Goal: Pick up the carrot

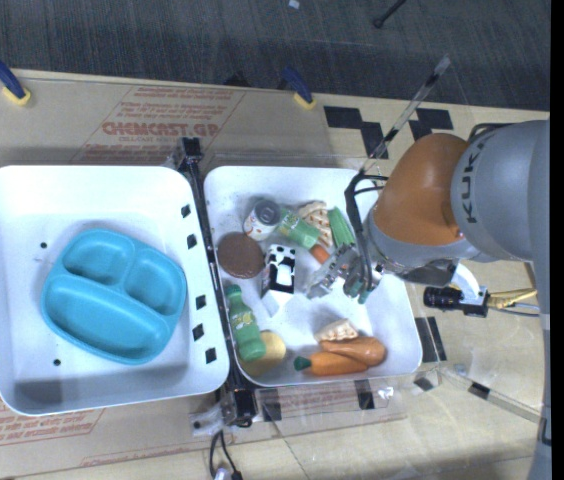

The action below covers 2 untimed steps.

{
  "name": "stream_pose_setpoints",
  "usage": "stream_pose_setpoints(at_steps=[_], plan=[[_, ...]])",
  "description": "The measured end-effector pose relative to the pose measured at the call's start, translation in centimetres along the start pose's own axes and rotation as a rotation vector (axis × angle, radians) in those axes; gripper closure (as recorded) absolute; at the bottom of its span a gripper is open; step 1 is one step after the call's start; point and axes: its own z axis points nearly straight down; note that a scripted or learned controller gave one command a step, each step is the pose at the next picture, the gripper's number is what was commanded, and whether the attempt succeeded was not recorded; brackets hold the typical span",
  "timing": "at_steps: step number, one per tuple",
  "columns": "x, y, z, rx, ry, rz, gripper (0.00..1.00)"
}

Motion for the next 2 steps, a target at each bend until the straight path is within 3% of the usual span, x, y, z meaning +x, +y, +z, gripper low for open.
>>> stream_pose_setpoints(at_steps=[1, 2], plan=[[-4.17, 1.85, -4.58, -0.003, 0.001, -0.304, 1.0], [-4.13, 1.8, -4.51, -0.002, 0.003, -0.303, 0.0]])
